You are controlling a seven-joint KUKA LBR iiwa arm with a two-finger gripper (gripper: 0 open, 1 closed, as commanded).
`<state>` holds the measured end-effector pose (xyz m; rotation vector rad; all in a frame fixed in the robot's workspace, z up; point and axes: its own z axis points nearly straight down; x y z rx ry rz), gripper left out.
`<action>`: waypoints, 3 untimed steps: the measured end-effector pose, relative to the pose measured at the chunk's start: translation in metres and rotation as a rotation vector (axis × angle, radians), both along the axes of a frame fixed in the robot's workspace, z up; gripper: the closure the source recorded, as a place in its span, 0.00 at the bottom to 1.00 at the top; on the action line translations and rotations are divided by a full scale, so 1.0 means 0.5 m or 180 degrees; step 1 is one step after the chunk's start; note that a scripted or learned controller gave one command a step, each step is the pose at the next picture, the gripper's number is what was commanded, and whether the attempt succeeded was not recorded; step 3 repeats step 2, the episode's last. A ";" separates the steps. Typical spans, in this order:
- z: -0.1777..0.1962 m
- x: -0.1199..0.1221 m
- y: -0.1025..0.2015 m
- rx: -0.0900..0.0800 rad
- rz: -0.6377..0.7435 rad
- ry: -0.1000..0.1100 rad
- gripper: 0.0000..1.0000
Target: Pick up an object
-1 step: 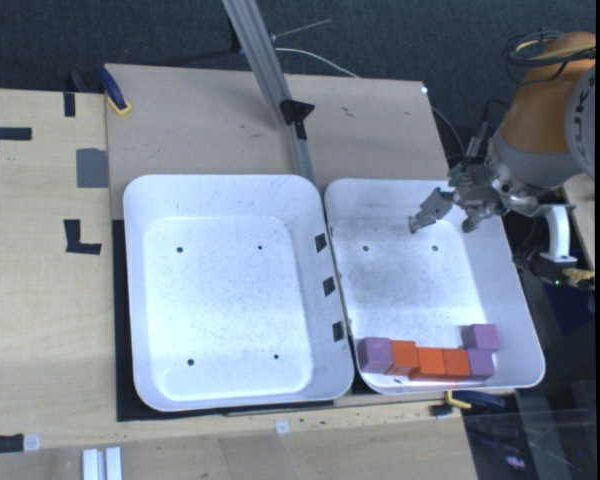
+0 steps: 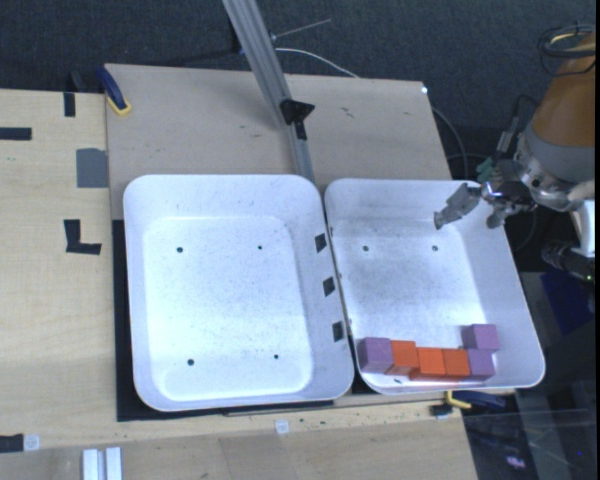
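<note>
Surface: two white bins. Blocks (image 2: 430, 356) in a row along right bin's (image 2: 500, 268) near wall, well below hand (image 2: 470, 206); fingers spread, holding nothing.

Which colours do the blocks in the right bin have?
Purple and orange blocks, along the near wall of the right bin, in the camera view.

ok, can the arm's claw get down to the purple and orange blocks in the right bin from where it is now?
Probably yes. The claw hangs above the right white bin's far edge, and the row of purple and orange blocks lies against the near wall, nothing between them. That wall may crowd the grasp.
</note>
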<state>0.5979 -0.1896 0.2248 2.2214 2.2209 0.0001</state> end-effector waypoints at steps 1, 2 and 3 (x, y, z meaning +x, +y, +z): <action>0.127 -0.013 -0.033 -0.0005 0.0005 -0.0017 0.00; 0.148 0.076 0.001 -0.0001 0.0016 -0.0008 0.00; 0.148 0.076 0.001 -0.0001 0.0016 -0.0008 0.00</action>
